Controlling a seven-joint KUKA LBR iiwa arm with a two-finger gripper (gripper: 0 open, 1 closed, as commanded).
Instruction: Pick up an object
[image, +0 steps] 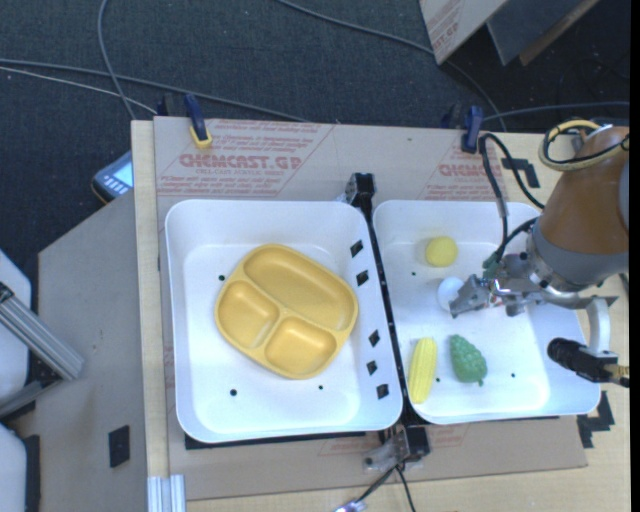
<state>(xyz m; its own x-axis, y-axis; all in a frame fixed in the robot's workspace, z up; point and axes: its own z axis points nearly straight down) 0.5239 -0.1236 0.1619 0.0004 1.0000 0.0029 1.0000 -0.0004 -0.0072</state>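
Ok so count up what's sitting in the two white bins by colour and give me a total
Yellow: 3, the divided plate in the left bin, and the small ball and corn cob in the right bin
Green: 1, the leafy vegetable toy in the right bin
Total: 4

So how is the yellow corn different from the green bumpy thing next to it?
The corn is yellow, while the green bumpy thing is green. The corn is long and thin; the green one is short and chunky. The corn lies close to the left wall of its bin, and the green one sits further in. Both look like toy food and lie side by side in the right bin.
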